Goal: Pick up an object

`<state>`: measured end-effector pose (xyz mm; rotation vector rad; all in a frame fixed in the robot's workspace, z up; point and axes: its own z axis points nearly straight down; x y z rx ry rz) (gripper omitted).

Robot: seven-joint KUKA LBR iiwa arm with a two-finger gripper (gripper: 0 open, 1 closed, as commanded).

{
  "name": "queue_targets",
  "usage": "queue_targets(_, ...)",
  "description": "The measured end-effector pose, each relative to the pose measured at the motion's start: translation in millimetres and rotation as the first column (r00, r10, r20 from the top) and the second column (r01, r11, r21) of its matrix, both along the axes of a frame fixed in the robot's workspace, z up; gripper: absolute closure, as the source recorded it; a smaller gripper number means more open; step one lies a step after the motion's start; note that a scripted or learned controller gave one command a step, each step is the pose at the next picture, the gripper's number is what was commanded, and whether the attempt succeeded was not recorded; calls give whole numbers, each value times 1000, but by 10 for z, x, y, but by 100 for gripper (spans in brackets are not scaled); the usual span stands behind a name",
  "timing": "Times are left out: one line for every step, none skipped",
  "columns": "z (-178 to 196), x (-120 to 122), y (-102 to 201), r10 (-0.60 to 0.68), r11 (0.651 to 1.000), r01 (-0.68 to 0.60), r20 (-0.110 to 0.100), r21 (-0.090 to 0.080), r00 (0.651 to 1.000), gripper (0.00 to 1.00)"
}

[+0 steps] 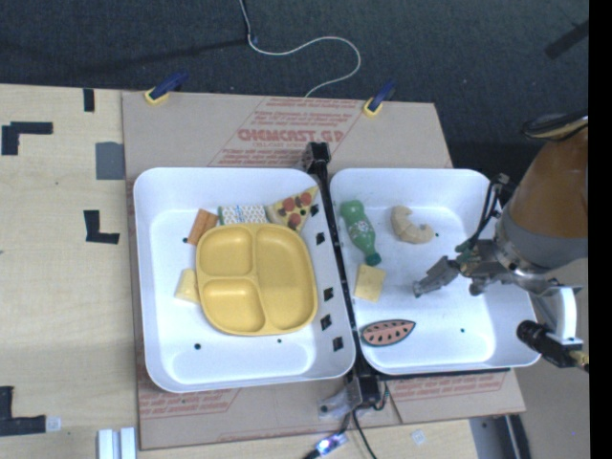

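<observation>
My gripper (448, 289) hangs over the right bin (478, 185), in its right half, open with nothing between its fingers. In that bin, to the gripper's left, lie a green bottle (360, 229), a beige croissant-shaped piece (411, 225), a yellow cheese wedge (369, 281) and a watermelon slice (388, 332). The croissant is the closest, up and to the left of the gripper. The gripper touches none of them.
The left bin (153, 352) holds a yellow divided plate (256, 277), a pizza slice (295, 207), an orange piece (202, 226) and a yellow piece (186, 285). A divider wall (333, 256) separates the bins. Both stand on cardboard (191, 122).
</observation>
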<state>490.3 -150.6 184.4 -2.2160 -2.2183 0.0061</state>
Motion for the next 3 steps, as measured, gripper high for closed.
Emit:
queue_targets(-638, -50, -25, -1, 1000, 1, -2, 0, 1000, 0)
queue_targets(-1018, -54, -17, 0, 1000, 0, 5, -2, 1000, 0)
queue_targets(-895, -48, -20, 0, 1000, 0, 7, -3, 1000, 100)
